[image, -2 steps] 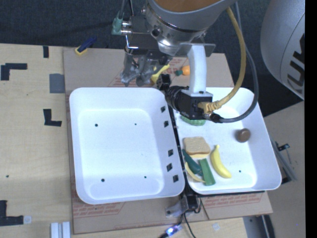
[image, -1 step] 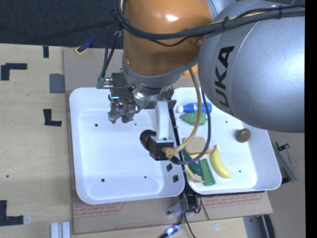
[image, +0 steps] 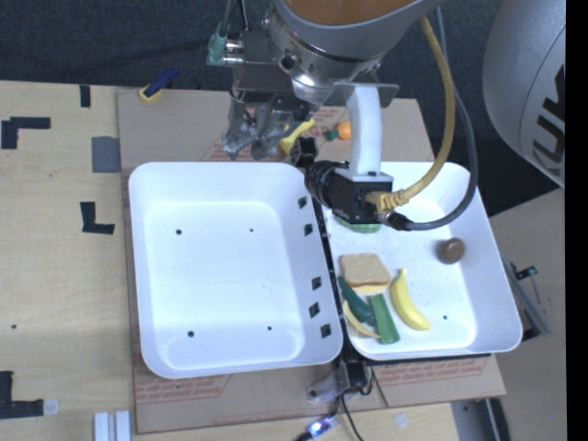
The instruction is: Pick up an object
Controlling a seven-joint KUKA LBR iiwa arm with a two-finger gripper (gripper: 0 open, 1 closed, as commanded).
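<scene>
My gripper hangs over the cardboard just beyond the far rim of the left bin, and its tip is too cluttered to read. A small yellow piece and an orange piece sit just to its right. The right bin holds a tan bread slice, a yellow banana, a green vegetable, a pale yellow item and a brown round object. A green item is partly hidden under a black part of the arm.
The black block with a yellow cable hangs over the right bin's far left corner. The divider between the bins carries black clips. A blue and yellow item lies on the bench at the back left.
</scene>
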